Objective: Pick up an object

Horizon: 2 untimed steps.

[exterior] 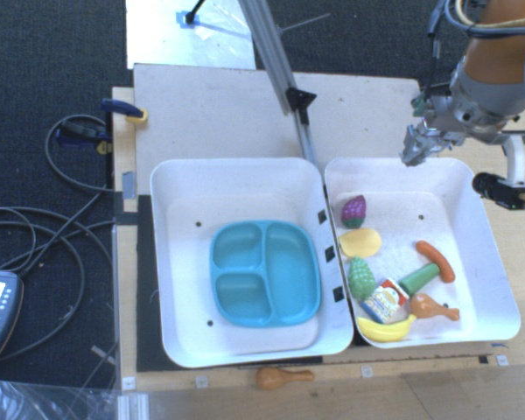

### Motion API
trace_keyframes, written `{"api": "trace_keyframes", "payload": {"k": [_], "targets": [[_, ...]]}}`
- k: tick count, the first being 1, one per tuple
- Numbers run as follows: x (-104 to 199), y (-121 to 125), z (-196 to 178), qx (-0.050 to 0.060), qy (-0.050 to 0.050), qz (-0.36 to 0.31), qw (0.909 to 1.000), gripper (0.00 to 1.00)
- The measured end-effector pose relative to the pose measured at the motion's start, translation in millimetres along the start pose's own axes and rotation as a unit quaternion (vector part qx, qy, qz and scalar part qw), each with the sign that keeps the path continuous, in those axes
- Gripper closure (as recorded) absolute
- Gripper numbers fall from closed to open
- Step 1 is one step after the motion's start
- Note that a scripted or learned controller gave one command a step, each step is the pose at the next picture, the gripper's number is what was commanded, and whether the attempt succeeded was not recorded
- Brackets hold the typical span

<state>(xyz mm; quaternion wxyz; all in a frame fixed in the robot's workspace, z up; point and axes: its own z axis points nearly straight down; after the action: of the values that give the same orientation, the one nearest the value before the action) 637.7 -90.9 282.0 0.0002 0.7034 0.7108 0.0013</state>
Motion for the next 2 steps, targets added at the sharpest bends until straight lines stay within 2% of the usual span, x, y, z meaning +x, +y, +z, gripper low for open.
{"api": "trace_keyframes", "payload": {"k": [2], "targets": [[92,-24,8,0.001,0.000,0.001,1.0000,1.00]]}}
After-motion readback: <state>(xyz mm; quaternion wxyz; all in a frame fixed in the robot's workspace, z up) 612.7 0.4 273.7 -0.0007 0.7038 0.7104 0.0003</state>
